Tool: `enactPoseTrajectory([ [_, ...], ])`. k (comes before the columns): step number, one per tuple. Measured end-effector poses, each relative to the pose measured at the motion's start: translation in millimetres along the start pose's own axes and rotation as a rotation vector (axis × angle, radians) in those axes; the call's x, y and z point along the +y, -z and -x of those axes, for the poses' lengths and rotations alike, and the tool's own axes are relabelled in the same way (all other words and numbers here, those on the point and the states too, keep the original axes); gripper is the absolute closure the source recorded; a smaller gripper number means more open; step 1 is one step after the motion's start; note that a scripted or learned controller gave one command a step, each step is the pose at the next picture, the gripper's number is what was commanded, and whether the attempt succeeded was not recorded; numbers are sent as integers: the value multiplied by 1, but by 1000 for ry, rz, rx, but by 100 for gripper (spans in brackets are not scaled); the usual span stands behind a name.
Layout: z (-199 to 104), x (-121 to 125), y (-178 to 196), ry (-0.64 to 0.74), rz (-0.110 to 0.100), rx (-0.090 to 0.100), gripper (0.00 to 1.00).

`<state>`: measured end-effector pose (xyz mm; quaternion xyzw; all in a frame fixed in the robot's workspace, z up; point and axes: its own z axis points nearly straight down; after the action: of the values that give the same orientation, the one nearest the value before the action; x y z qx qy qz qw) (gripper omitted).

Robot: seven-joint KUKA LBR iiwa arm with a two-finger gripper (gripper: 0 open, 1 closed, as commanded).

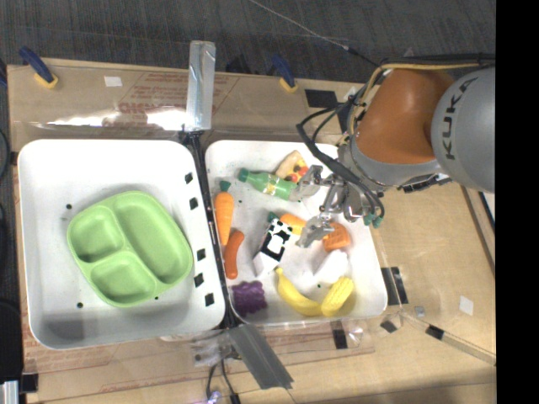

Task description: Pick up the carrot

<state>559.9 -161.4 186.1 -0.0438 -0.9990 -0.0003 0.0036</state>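
1. Camera view, right bin (368, 234): you have the carrot (224, 215) lying lengthwise against the bin's left wall, orange, tapered, green stub at its far end.
2. Just nearer the camera, a shorter red-orange sausage-shaped piece (233, 253) lies touching or almost touching the carrot's tip.
3. Crowding around it: a green bottle (268, 182) lying on its side at the far end; a pizza-like slice (292, 166) beyond that; a white box with a black-and-white marker (273, 244) mid-bin; purple grapes (248, 295), a banana (296, 296) and a corn cob (339, 294) along the near wall.
4. Everything looks like smooth moulded plastic toy food; the bins are shallow, white, round-cornered.
5. Left bin (38, 251): a light-green plate (128, 247) with three compartments sits in the middle.
6. Arm: it comes in from the right, orange band over the bin's far right corner, wrist angled down and left.
7. The gripper (316, 230) sits low in the right half of the bin, beside an orange piece (337, 239), well apart from the carrot.
8. You cannot tell from here how its jaws stand.
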Motion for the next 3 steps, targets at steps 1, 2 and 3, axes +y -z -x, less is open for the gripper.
enactPoseTrajectory([
  [1, 19, -14, -71, -105, -1, -27, 0],
  [2, -8, -41, -91, -111, -1, -15, 0],
  [3, -36, -7, -95, -92, 1, -6, 0],
])
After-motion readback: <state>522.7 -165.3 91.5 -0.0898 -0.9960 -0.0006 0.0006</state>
